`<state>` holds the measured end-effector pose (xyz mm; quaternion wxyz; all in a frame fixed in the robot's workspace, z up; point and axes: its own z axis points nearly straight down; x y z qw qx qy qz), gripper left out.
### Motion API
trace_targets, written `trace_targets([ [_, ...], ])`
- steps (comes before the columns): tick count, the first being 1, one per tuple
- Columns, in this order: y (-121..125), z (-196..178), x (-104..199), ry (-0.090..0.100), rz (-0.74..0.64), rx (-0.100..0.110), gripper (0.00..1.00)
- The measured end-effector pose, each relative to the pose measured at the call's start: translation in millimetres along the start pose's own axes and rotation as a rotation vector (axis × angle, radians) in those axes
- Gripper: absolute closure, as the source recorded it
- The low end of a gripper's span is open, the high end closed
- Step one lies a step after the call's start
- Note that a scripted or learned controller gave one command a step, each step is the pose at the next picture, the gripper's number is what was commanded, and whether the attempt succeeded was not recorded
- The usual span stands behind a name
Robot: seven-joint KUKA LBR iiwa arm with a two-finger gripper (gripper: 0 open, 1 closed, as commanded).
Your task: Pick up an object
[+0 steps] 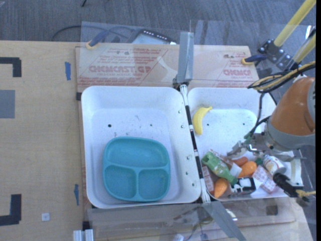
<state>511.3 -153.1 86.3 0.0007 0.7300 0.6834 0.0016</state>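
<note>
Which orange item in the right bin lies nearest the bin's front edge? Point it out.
The orange piece at the front of the pile, just below the green packet. The other orange one sits farther back, closer to the end effector.

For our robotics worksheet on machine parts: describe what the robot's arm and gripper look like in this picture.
The arm enters from the right: a rounded, bulky body with a broad orange band above a grey wrist section. Black cables loop over it. The gripper is a small metallic grey assembly with thin fingers, set over the right bin.
</note>
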Motion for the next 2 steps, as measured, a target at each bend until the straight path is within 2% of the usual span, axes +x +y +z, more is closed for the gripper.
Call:
trace_targets([
  [1,1.9,-10.9,-0.6,-0.001,0.002,-0.006,1.0],
  [2,63.0,-129.0,89.2,-0.002,0.132,0.003,1.0],
])
